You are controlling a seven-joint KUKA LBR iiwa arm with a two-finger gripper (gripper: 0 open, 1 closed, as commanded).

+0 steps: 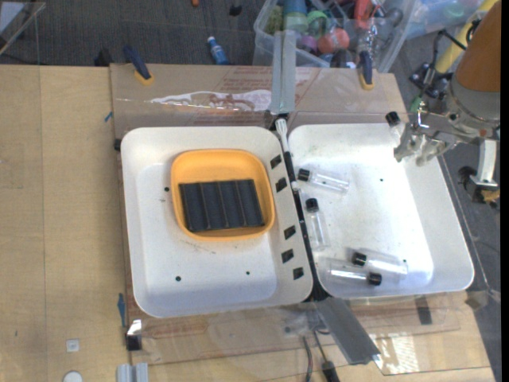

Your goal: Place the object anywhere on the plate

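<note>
Vials are scattered in the right bin (445, 213): one clear vial with a black cap (322, 181) near the bin's upper left, a second vial (316, 221) just below it along the divider, and two more, a lower vial (378, 263) and the lowest vial (351, 276), close together near the bottom edge. Which of them is meant as the object cannot be settled from the task sentence alone.

The gripper (415, 146) is seen over the upper right corner of the right bin, beneath the orange band of the arm. Nothing is seen between its fingers; whether they are spread or closed cannot be told at this size.

From the claw, the uppermost vial lies at about 8 o'clock, its long axis running roughly 10 to 4. The second vial lies near 8 o'clock too, farther off, with its axis close to 12 to 6. The lower pair lies at about 7 o'clock, well apart from the claw, both axes close to 9 to 3.

The orange plate (183, 169), which carries a dark ribbed insert (221, 205), sits in the left bin (151, 285), toward 9 o'clock from all the vials, across the divider. A pick is judged not yet begun.
</note>
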